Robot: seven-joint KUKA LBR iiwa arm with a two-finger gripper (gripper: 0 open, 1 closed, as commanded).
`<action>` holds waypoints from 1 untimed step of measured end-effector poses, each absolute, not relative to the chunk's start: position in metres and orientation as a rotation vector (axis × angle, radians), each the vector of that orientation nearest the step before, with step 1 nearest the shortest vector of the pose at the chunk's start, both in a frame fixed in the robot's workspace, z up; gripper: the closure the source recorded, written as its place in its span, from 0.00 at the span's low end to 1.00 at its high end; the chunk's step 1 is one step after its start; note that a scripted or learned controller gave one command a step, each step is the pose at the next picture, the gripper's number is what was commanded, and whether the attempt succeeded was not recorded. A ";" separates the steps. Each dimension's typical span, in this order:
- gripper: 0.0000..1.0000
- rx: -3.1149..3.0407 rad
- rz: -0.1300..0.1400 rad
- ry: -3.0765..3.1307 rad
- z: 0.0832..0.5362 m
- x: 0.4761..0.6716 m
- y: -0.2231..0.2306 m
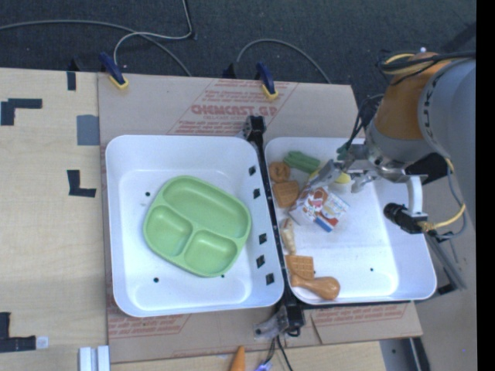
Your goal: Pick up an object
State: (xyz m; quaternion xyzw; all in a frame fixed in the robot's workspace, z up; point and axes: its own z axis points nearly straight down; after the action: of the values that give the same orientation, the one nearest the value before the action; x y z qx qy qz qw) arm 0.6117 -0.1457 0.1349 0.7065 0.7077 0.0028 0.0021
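Now | claw (334,170) state unclear | snack packet (319,205) just below-left, right bin (402,273)

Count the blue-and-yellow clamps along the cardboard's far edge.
2: one clamp at the far left corner, another clamp near the middle, above the bins' divide. Others may be hidden.

Green divided plate (196,226) in left bin (124,207); gripper (334,171) low in right bin (402,273) over snack packet (320,206) and food toys.

arm (433,107): cut by the right edge — upper part unseen
orange tool (238,358): cut by the bottom edge
package (319,207) print: too small to read
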 end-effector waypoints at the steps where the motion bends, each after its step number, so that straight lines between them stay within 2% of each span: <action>1: 0.00 2.235 -0.020 2.228 0.084 0.665 -0.113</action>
State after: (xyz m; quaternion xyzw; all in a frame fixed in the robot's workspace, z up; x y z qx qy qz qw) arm 0.6649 -0.1132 0.0839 0.7083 0.7059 -0.0063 -0.0070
